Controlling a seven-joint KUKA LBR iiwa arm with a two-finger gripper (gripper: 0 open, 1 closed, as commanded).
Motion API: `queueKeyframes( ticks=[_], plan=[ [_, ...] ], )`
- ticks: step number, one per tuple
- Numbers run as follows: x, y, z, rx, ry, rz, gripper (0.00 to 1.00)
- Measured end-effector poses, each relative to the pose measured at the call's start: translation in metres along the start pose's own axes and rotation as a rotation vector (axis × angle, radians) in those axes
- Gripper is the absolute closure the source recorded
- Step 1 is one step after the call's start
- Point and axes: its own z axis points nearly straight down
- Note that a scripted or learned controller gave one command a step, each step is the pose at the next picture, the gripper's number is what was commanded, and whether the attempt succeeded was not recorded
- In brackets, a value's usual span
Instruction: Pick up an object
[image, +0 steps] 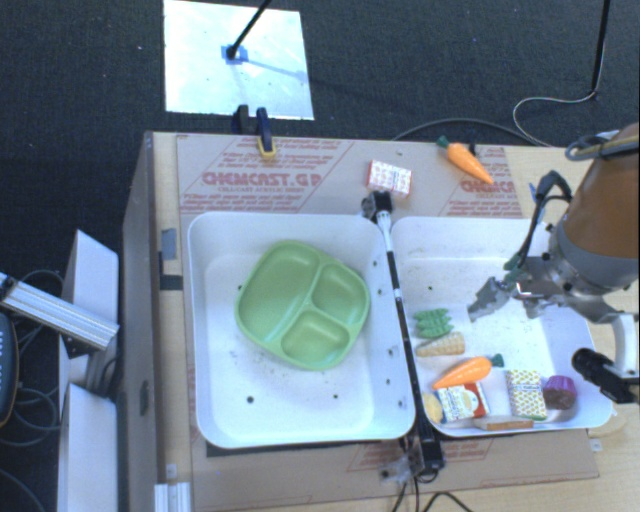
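A big grey arm with an orange band (605, 215) is seen reaching in from the right, and its small grey gripper (492, 297) is held over the bare middle of the right white bin (455, 250). Whether the gripper is open or closed cannot be told, and nothing is seen between its tips. The toys are gathered at the near end of that bin, apart from the gripper. A green leafy toy (433, 322) is placed just beside a pale yellow corn toy (441, 346). Nearer still, an orange toy carrot (465, 372) is laid above a small white and red box (461, 402), with a checked block (525, 394) and a dark purple toy (559, 391) to its right. A green plastic plate with three parts (303, 303) is set in the left white bin (225, 390). Another orange carrot (468, 160) and a small red and white box (389, 178) are left on the brown board behind the bins.
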Motion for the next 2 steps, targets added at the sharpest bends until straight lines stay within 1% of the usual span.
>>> queueKeyframes(
  ticks=[1,2],
  plan=[
    [0.001,0.000,0.069,0.002,0.000,0.002,0.00],
    [0.005,0.044,0.147,-0.005,0.000,0.001,0.00]
  ],
)
